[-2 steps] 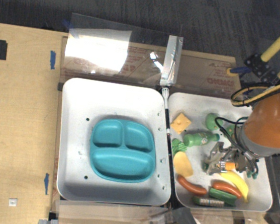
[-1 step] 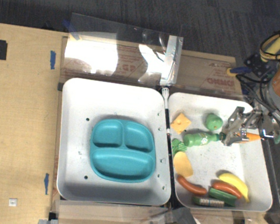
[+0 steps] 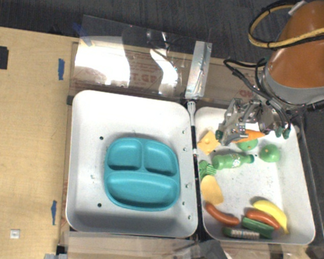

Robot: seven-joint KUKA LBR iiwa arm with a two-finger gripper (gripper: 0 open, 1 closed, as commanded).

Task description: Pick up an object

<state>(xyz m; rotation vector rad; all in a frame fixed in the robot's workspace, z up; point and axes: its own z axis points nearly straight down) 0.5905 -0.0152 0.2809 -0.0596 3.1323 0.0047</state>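
Note:
My gripper (image 3: 235, 131) hangs low over the back of the right bin (image 3: 295, 189), its metal fingers pointing down among the toy food. An orange carrot-like piece (image 3: 252, 133) lies right at the fingertips, with a green piece (image 3: 246, 145) just below it. A green bottle (image 3: 231, 160) lies in front of the gripper, and a green round toy (image 3: 270, 153) to its right. A yellow wedge (image 3: 208, 142) sits to the gripper's left. Whether anything sits between the fingers is unclear.
The left bin (image 3: 88, 111) holds a teal divided plate (image 3: 142, 172). At the right bin's front lie a yellow banana (image 3: 271, 212), a red sausage (image 3: 221, 215), an orange-and-green piece (image 3: 260, 221) and a yellow chip (image 3: 212, 191). A clear plastic sheet (image 3: 135, 58) stands behind the bins.

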